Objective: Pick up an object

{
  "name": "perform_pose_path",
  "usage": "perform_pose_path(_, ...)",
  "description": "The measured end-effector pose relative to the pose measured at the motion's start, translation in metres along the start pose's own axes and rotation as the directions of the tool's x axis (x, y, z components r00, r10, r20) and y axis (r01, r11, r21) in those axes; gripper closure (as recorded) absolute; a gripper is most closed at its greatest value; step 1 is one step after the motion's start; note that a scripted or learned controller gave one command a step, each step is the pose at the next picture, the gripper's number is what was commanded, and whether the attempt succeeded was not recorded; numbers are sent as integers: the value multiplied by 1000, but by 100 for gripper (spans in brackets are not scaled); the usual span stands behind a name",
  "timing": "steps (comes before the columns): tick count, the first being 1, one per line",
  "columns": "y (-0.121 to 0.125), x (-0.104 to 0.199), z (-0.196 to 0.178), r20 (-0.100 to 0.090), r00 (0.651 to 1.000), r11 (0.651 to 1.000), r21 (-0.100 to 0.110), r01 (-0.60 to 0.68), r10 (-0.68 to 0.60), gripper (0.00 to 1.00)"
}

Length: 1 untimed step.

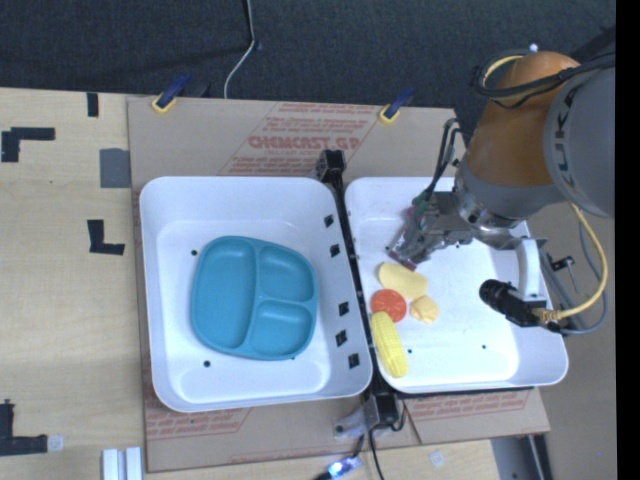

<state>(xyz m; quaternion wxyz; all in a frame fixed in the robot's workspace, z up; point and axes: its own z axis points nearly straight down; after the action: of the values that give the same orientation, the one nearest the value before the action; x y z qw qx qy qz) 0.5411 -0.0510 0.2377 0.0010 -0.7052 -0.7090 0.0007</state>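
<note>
In the right bin (500, 368) lie several toy foods near its left wall. A pale yellow piece (402, 279) lies just below my gripper (405, 255). A red-orange round piece (389, 304) sits under it, a small yellow piece (425, 310) to its right, and a corn cob (389, 344) at the bottom left. My gripper hangs low over the pale yellow piece, its tips close to it or touching it. The arm hides the fingers' gap.
The left bin (170, 218) holds a blue divided plate (253, 298). A black divider (343, 258) runs between the bins. A black part with a yellow cable (510, 303) hangs over the right bin's right side. Cardboard (290, 138) lies under both bins.
</note>
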Motion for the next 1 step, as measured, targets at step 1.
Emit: perform_pose_path(1, 11, 53, -1, -1, 1000, 1000, -1, 1, -1, 100)
